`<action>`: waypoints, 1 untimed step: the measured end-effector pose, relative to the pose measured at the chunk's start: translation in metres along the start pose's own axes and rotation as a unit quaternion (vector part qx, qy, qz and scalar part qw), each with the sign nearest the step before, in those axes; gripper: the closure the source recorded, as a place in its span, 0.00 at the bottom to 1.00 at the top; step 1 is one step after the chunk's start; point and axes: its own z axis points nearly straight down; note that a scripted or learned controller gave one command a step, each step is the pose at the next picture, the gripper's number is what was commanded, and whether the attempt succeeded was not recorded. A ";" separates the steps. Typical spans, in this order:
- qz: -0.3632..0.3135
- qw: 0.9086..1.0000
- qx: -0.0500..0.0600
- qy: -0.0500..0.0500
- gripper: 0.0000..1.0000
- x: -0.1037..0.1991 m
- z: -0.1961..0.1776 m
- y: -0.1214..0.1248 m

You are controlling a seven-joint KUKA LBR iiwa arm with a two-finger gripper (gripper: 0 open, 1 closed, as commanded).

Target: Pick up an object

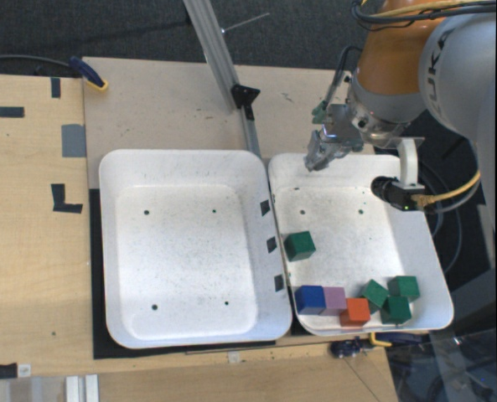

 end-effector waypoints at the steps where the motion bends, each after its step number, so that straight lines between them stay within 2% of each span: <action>1: 0.000 1.000 0.000 0.000 1.00 0.058 0.004 -0.016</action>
